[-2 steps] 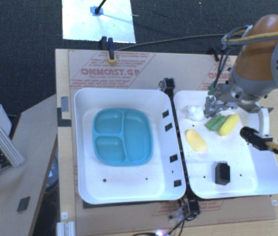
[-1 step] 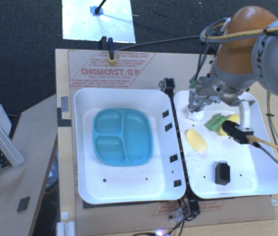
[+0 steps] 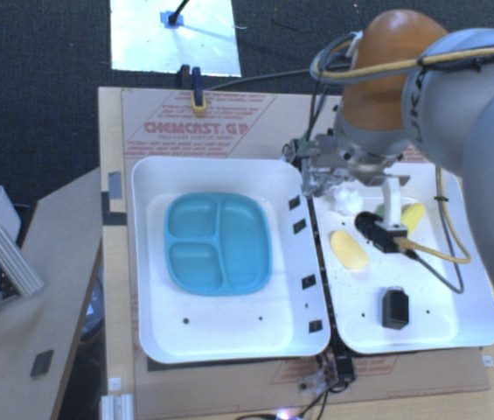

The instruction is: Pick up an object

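Camera view, looking down on both bins. We take the loose items in the shallow white bin on the view's right [image 3: 478, 326] as the candidates for the pick. A small white crumpled lump [image 3: 345, 199] lies toward that bin's far end. A pale yellow rounded piece [image 3: 348, 250] sits just beside it on the nearer side. A second yellow piece [image 3: 413, 215] lies further right, partly hidden by the robot's fittings. A small black rectangular block [image 3: 394, 308] rests well apart from these, toward the near edge.

The two-finger gripper [image 3: 320, 178] of the grey arm hangs over the bin's far left corner, just beside the white lump and close to the seam between the bins. We cannot tell whether it is wide, narrow or holding anything.

The left white bin [image 3: 155, 331] bears a teal three-compartment plastic plate [image 3: 219, 241] near its middle. Both bins rest on a tan sheet printed in red letters [image 3: 196, 128], with a blue and yellow clamp [image 3: 197, 90] at its far edge.
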You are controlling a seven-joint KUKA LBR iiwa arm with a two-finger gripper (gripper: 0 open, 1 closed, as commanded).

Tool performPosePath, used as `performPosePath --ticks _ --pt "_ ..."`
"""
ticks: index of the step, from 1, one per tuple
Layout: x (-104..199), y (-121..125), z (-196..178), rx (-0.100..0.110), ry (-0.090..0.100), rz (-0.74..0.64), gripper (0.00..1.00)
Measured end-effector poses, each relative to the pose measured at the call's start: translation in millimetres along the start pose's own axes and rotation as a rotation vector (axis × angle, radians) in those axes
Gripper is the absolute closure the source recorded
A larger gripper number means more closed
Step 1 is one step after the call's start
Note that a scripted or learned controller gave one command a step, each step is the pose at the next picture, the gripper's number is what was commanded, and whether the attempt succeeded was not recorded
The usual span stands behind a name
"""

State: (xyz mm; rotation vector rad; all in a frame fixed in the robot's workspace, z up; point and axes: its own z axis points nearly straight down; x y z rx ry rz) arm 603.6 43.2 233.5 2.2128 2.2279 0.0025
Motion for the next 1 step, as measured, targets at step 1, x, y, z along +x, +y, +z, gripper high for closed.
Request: performPosePath --ticks 1 --pt "42.2 19.2 9.0 -0.001 0.000 -0.001 1.00"
